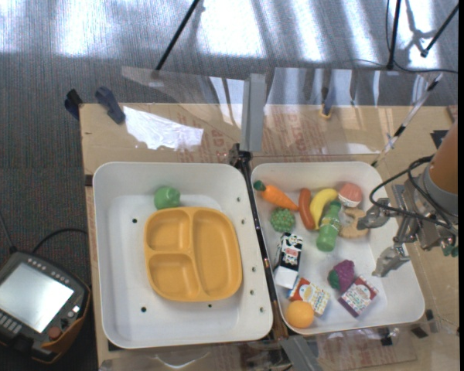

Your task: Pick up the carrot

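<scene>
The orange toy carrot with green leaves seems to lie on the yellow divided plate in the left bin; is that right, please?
Not quite. In the camera view the orange toy carrot with green leaves lies in the right bin, near its upper left corner. The yellow divided plate is in the left bin.
</scene>
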`<state>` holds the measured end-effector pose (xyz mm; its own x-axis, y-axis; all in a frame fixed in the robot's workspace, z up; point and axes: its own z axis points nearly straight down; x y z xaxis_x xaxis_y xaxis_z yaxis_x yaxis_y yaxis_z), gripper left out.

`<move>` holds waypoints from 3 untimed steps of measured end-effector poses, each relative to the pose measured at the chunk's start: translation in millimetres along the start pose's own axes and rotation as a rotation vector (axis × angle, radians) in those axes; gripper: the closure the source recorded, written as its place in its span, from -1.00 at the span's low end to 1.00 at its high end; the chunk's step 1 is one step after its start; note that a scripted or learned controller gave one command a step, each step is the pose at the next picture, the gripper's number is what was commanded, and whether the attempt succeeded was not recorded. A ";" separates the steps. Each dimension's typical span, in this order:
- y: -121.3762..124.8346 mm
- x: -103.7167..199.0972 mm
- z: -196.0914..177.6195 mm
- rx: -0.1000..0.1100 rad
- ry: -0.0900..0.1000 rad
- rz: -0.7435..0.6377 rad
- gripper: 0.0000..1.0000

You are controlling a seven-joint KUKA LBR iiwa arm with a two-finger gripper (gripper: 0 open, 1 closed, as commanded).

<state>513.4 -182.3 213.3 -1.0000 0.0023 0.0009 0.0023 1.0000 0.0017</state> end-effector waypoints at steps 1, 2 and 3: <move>56.0 -48.9 62.8 -0.002 0.004 0.107 -1.00; 77.1 -102.4 74.2 0.000 -0.002 0.180 -1.00; 94.4 -114.5 109.1 0.001 -0.023 0.354 -1.00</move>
<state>628.1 -88.1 104.2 -0.9368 0.3492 -0.0213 0.3492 0.9371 0.0046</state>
